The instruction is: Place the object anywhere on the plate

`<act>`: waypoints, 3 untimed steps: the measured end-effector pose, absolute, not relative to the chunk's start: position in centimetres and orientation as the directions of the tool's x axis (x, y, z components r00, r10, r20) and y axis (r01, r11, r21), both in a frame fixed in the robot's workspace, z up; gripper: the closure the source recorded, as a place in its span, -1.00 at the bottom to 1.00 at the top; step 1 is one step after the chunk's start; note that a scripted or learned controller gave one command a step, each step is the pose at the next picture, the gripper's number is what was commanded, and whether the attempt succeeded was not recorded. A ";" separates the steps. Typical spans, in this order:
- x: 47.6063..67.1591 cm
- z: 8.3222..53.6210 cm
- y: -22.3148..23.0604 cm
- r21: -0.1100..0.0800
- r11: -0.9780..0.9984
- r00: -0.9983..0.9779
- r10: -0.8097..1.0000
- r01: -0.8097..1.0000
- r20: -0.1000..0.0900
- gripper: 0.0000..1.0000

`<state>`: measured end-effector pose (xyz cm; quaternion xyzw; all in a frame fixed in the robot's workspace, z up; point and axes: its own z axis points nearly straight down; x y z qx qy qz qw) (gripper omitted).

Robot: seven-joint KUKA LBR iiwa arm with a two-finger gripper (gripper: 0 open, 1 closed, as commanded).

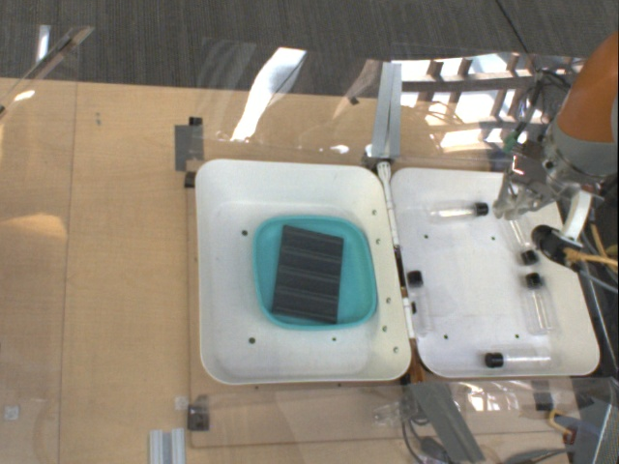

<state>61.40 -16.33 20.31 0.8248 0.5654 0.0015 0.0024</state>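
Lying flat on the teal plate (360, 293), in the middle of the left bin (222, 341): a dark grey ribbed block (308, 275), long side running near to far, wholly inside the plate's rim. Hanging over the far right corner of the right bin (464, 298), well apart from block and plate: the gripper (517, 201), below the arm's orange band (592, 104). Nothing seen between its tips; open or closed, cannot tell at this slant. Scattered about the right bin's floor: a few small black pegs (414, 279) and some clear tubes, none touching the gripper. Judged from the layout: placing step apparently done, with the object resting on the plate and the arm standing clear across the divider. Next move, by this reading, calls for little. Either hold clear, or, if another try is wanted, cross left over the divider between the bins, come down square over the block, and close across its short width, since a low flat slab with ridges offers little height to catch. Likely risk: nudging the plate or skidding the block off the rim.
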 end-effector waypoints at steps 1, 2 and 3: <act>61.4 20.3 -16.3 0.006 -0.361 0.361 0.933 0.933 0.000 -1.00; 54.2 24.8 -16.7 0.004 -0.635 0.635 0.773 0.773 0.002 -1.00; 48.8 18.4 -16.2 0.001 -0.662 0.662 0.749 0.749 0.001 -1.00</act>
